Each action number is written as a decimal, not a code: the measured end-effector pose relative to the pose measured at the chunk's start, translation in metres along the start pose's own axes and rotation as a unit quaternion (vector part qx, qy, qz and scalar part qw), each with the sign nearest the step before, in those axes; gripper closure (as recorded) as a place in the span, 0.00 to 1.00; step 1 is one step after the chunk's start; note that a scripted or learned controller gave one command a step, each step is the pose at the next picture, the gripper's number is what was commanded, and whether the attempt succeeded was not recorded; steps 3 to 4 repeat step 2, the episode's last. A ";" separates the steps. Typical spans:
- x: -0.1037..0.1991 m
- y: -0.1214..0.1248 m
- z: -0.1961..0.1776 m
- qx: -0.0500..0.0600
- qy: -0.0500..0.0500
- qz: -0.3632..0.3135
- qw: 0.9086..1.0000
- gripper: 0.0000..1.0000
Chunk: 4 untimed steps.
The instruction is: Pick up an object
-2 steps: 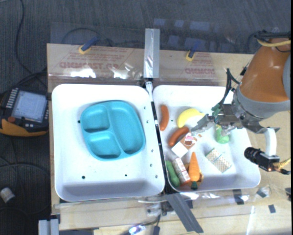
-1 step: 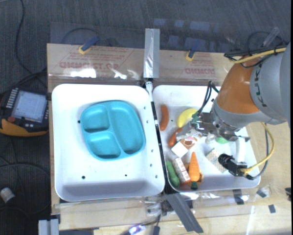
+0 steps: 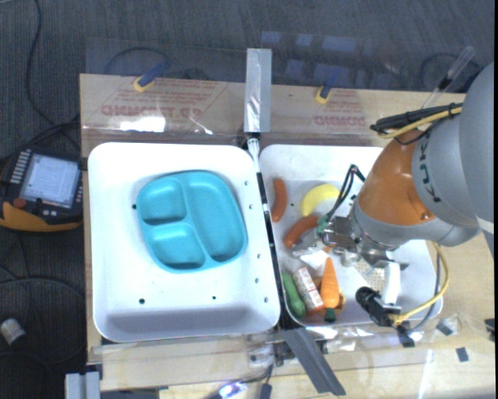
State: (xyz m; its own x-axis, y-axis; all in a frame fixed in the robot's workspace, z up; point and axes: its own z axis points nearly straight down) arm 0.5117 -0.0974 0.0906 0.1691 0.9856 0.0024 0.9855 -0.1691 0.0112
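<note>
2 white bins on the bench (image 3: 99,98). Left bin (image 3: 115,306): 1 blue divided tray (image 3: 190,219), 3 compartments. Right bin (image 3: 290,165): approx 6 toy foods – 1 yellow lemon (image 3: 318,197), 2 reddish sausages (one (image 3: 279,198) by the divider wall, one (image 3: 299,231) just below-left of the lemon), 1 orange carrot (image 3: 330,283), 1 green piece (image 3: 292,293), 1 orange-red piece (image 3: 308,292) between green piece and carrot.

1 arm (image 3: 398,191), orange band, enters from the right, wrist bent down over right bin. Tool (image 3: 338,241) sits low, just above the carrot, beside lemon and lower sausage. Tool opening: can't tell; nothing visibly gripped.
</note>
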 end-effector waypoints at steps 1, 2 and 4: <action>0.001 0.001 -0.010 -0.001 0.001 0.000 1.000 1.00; 0.002 0.034 -0.138 0.007 -0.003 -0.006 1.000 1.00; 0.002 0.034 -0.138 0.007 -0.003 -0.006 1.000 1.00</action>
